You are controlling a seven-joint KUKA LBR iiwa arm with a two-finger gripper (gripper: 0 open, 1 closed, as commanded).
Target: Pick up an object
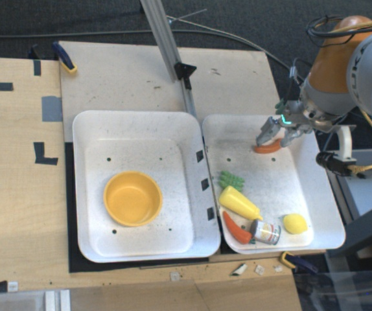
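Observation:
My gripper point(274, 141) is low over the far part of the right bin point(315, 173), with its fingers apart. A small flat orange object point(266, 149) lies on the bin floor right at the fingertips, mostly under the left one. I cannot tell whether the fingers touch it. Nearer the front of the same bin lie a green leafy toy point(231, 179), a yellow bottle-shaped toy point(240, 203), a red-orange carrot-like toy point(236, 228), a small can point(267, 232) and a yellow lemon point(295, 223).
The left bin point(89, 135) holds a yellow bowl point(133, 198). A slanted metal pole point(166, 44) stands behind the bins, ending near the divider between them. Cables run along the bench's far edge.

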